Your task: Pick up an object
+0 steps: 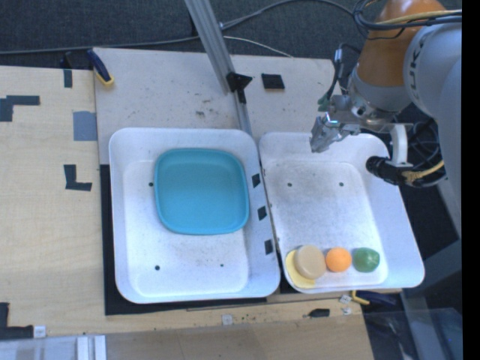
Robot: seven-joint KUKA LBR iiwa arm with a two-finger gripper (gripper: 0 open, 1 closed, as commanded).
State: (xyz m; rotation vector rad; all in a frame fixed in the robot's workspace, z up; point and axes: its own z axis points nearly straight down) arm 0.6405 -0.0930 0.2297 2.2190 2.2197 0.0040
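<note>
Gripper [324,141] hanging over right bin [390,223] – can't tell jaws' state. Orange ball [338,259] looking light, smooth, rolly – squeezing across middle seems best.

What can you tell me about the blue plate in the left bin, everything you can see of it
The blue plate is a rounded-square dish in light turquoise, smooth and matte like plastic, with a shallow raised rim around a flat middle. It lies flat and right side up on the floor of the left bin, toward that bin's far end and roughly centred between its side walls. It looks whole and clean, with nothing lying on it. It touches nothing but the bin floor.
</note>
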